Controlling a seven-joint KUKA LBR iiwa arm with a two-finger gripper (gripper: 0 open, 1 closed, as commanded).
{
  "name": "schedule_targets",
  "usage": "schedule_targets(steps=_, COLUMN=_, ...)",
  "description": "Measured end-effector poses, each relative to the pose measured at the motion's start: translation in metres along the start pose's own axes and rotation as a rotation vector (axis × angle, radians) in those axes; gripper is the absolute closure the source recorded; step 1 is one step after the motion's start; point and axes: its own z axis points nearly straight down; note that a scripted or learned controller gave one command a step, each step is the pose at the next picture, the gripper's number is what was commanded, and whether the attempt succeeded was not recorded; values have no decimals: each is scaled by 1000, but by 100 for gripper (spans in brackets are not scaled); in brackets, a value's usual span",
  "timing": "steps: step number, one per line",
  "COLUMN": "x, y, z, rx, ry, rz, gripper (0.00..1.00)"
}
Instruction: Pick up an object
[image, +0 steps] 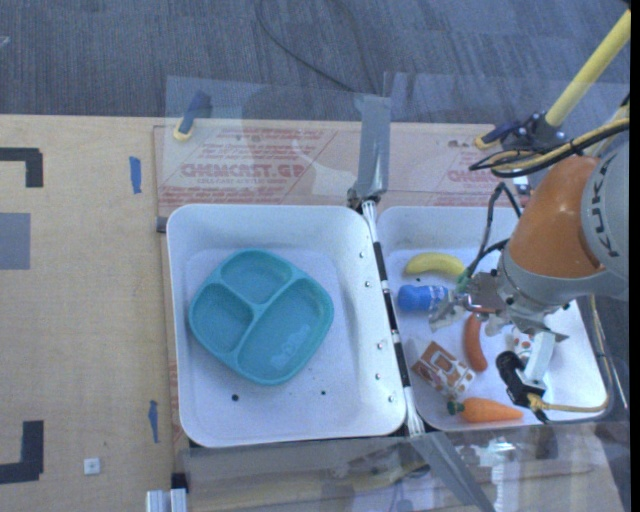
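Note:
In the right bin (590, 385) lie a yellow banana (435, 264), a small blue bottle-like item (420, 297), a red-orange sausage shape (474, 344), a small orange-and-white box (444, 367) and a carrot (490, 409). My gripper (463, 304) hangs low over this bin under the orange wrist band, just right of the blue item and above the sausage shape. Its tips are hard to make out against the metal parts, and I see nothing held in it.
The left bin (200, 400) holds a teal divided plate (262, 315). A ridge (385, 320) separates the two bins. Cables and a black fitting (512, 372) hang from the wrist over the right bin's near right part.

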Motion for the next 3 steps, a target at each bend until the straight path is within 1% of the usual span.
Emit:
schedule_targets(steps=1, x=-38, y=14, z=32, rx=-7, ry=3, rz=-63, gripper=0)
schedule_targets(steps=2, x=-42, y=15, z=21, rx=-13, ry=1, rz=-56, gripper=100)
schedule_targets(steps=3, x=65, y=19, z=-100, rx=-1, ry=-1, rz=103, gripper=100)
